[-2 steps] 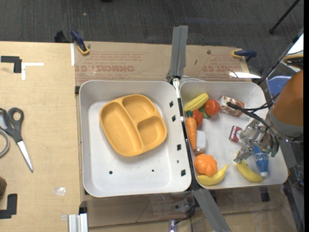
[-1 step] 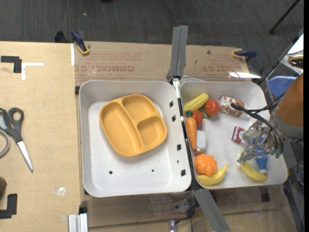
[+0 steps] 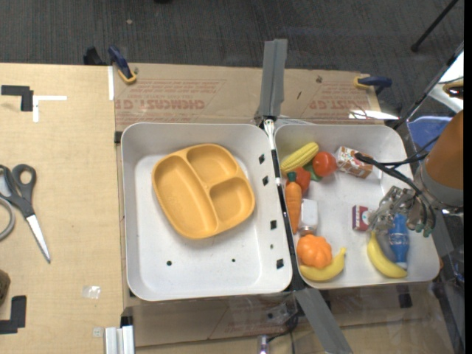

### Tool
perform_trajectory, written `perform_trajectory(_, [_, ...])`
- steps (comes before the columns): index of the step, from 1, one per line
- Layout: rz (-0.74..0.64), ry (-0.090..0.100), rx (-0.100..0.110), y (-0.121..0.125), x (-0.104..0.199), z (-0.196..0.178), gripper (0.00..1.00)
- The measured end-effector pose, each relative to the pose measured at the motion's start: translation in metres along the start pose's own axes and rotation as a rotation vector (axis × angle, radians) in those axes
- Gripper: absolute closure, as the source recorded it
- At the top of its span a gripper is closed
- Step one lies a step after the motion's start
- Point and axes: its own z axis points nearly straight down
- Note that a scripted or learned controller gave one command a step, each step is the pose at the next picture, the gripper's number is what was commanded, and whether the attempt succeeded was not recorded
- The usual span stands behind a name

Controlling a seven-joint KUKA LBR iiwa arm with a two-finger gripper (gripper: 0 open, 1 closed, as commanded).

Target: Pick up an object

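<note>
Gripper (image 3: pixel 392 214) is being held low at 3 o'clock in the right bin (image 3: pixel 383 130), over a blue object (image 3: pixel 398 243) and a banana (image 3: pixel 383 262); whether anything is being gripped cannot be told. Other objects are lying toward 9 o'clock in that bin: corn (image 3: pixel 299 155), tomato (image 3: pixel 323 164), carrot (image 3: pixel 293 203), orange pumpkin (image 3: pixel 314 250), second banana (image 3: pixel 324 271). Yellow divided plate (image 3: pixel 203 189) is sitting in the left bin (image 3: pixel 147 271). Scissors (image 3: pixel 28 206) are lying on the bench at far 9 o'clock.
</note>
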Motion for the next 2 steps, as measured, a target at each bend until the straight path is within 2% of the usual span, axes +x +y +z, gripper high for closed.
perform_trajectory(1, [0.284,0.032,0.011,0.036,0.044,-0.006,1.00])
perform_trajectory(2, [0.299,0.031,0.011,0.113,0.090,-0.082,1.00])
